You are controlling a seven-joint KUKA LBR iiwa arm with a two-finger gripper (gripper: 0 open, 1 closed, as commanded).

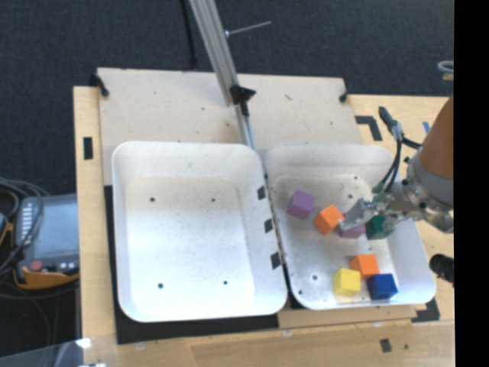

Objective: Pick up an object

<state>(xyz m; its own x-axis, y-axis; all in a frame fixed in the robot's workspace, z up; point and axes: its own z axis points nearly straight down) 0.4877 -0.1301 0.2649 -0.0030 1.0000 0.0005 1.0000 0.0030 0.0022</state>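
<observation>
Several small blocks lie in the right bin [321,163]. A purple block [302,203] and an orange block [328,219] sit near its middle. Toward the front right are a second orange block [366,264], a yellow block [347,281] and a blue block [382,286]. My gripper [357,222] is low in this bin, just right of the middle orange block. A pale purple piece [351,231] shows right under it and a green object [376,226] sits at its right side. How the gripper's tips stand against these pieces is too blurred to make out.
The left bin [191,228] lies beside the right one, with a raised rim between them. A slanted metal rail [218,40] rises behind the bins. A grey control pendant [46,235] with cables sits off the bench's left edge.
</observation>
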